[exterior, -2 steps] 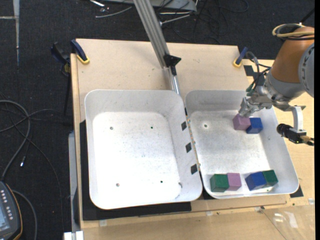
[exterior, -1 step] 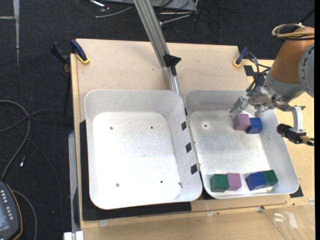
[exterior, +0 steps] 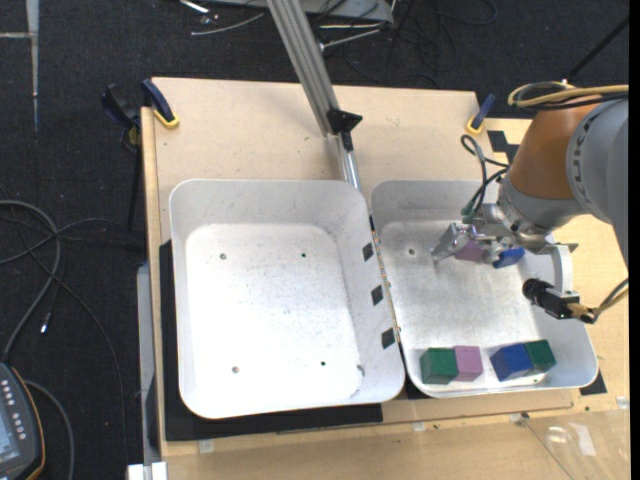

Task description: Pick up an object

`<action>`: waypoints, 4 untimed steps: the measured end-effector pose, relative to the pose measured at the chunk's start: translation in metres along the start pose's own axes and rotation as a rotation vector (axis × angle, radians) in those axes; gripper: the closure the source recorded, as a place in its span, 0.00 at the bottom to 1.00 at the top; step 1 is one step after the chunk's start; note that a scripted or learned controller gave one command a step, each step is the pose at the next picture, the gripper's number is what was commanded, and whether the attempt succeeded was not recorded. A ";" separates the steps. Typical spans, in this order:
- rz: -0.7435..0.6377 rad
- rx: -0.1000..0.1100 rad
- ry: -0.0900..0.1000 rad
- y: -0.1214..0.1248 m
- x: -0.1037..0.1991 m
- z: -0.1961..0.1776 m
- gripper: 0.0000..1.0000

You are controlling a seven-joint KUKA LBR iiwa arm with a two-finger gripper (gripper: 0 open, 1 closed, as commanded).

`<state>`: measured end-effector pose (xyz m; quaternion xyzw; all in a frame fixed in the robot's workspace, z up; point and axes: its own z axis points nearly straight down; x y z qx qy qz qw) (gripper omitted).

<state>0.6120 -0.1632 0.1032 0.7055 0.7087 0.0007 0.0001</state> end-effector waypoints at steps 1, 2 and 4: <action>0.000 -0.004 -0.002 0.059 -0.017 0.008 0.00; 0.005 0.004 0.000 0.010 0.007 0.008 0.00; -0.004 -0.009 0.001 0.041 0.081 -0.097 1.00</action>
